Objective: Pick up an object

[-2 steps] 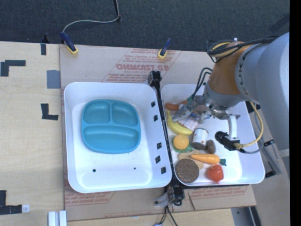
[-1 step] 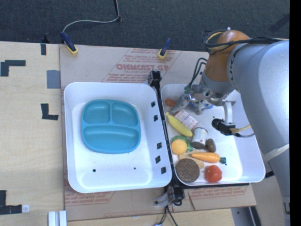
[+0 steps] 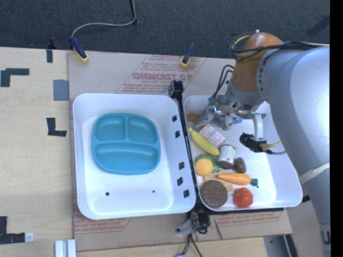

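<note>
Cardboard-covered surface (image 3: 150, 79) with two shallow white bins; nothing lifted yet, as far as can be judged.

The grey arm (image 3: 300, 95) hangs over the right white bin (image 3: 278, 189), its end effector (image 3: 225, 114) low among crowded toy food; its state I cannot tell. The left white bin (image 3: 86, 197) holds a blue divided plate (image 3: 127, 143). Candidates lie touching: yellow banana (image 3: 203, 142), orange carrot (image 3: 236, 179), brown round cookie (image 3: 214, 193), red tomato (image 3: 243, 197); their crowding may hinder a clean grasp.

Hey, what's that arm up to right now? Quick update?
Tool low over right bin, near banana. Nothing seen held. Toy food crowded together: orange, carrot, tomato. Blue tray alone in left bin.
</note>
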